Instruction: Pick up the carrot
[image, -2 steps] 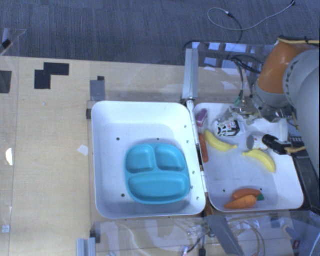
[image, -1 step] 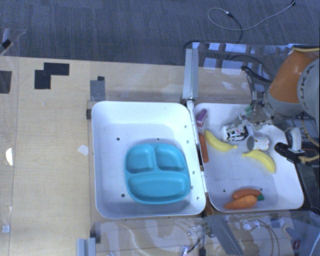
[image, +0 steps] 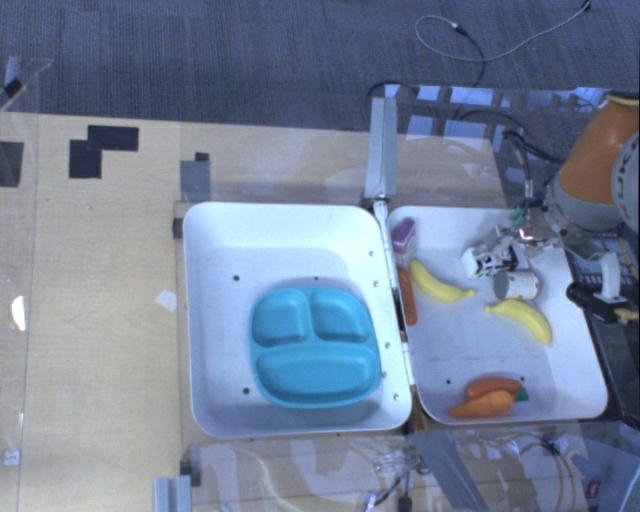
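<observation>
Carrot first: we judge it a light, stiff toy with a smooth skin that could slip, tapering toward one end, so we would pinch across its thick middle, away from the green stub. It lies near the front wall of the right bin, lengthwise along that wall. The pincer hangs well apart from it, toward the bin's back, between two bananas and above a small white cup. Whether the pincer is spread or pressed together we cannot tell; nothing visibly sits in it.
</observation>
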